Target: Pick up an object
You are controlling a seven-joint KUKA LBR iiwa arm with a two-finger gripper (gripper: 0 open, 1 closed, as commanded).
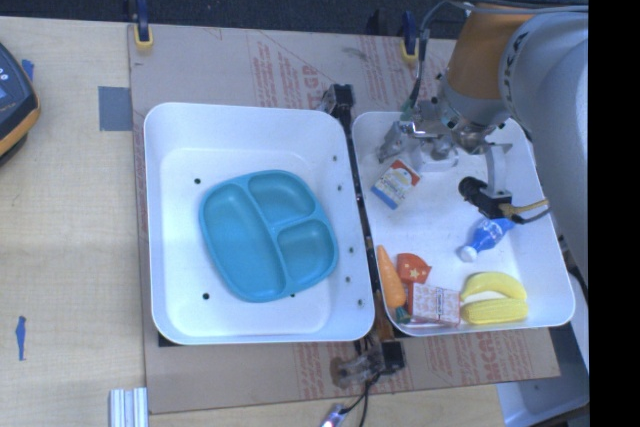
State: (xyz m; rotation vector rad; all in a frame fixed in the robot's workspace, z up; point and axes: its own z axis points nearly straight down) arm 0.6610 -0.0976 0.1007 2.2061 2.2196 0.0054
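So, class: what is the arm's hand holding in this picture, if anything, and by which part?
It cannot be told. The hand is low in the right bin, just above the small carton, but nothing is seen gripped.

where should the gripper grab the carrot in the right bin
Grip the carrot across its thicker orange middle, coming straight down. It lies flat along the right bin's left wall, so the jaws should close end-on-clear, wary of the wall and the red piece beside it.

Two bins sit side by side. The left bin (170,215) holds a divided plate (268,235). In the right bin (540,300), a carton (394,185) lies at the back left, a bottle (485,237) right of centre, and a carrot (391,277), packet (434,304) and banana (493,298) along the front.
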